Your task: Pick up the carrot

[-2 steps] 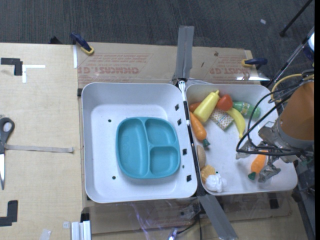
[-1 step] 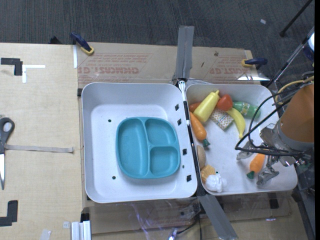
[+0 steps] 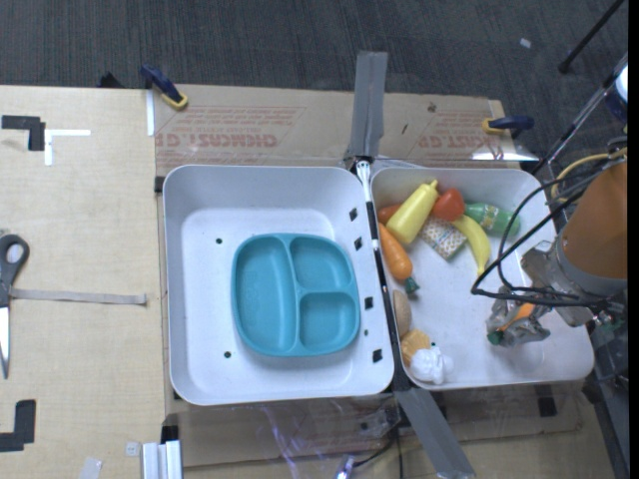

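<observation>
The carrot (image 3: 395,254), orange with a green stem end, lies along the left wall of the right bin (image 3: 559,367), pointing up and down the view. My gripper (image 3: 515,324) hangs low over the right part of that bin, well to the right of the carrot and apart from it. A small orange and green bit (image 3: 523,313) shows at the gripper's tip; what it is cannot be made out.
The right bin also holds a yellow bottle (image 3: 413,210), a red tomato (image 3: 448,204), a green item (image 3: 487,214), a banana (image 3: 473,239), a cracker (image 3: 441,238) and a white lump (image 3: 429,365). A teal divided plate (image 3: 296,293) sits in the left bin (image 3: 190,267). Black cables (image 3: 519,257) loop from the arm.
</observation>
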### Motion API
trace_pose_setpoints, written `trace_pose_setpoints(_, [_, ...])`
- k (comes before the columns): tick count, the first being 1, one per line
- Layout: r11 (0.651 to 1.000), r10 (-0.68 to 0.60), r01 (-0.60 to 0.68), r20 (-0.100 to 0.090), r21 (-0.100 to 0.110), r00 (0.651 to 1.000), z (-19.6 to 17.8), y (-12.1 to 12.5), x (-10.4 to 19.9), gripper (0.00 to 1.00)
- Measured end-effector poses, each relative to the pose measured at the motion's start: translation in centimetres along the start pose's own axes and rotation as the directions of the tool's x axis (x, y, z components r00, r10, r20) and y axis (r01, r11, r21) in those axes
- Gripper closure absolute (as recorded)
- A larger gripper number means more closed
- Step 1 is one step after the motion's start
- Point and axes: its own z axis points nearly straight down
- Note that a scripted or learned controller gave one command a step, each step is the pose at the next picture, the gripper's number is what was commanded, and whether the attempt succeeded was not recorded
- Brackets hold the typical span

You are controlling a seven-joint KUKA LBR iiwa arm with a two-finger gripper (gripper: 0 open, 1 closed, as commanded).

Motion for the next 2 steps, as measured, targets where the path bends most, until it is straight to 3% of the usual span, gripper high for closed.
trace_pose_setpoints(1, [1.0, 0.001, -0.001, 0.0, 0.0, 1.0, 0.0, 0.0, 0.0, 0.0])
trace_pose_setpoints(2, [1.0, -0.003, 0.003, 0.005, 0.004, 1.0, -1.0, -0.1, -0.3, 1.0])
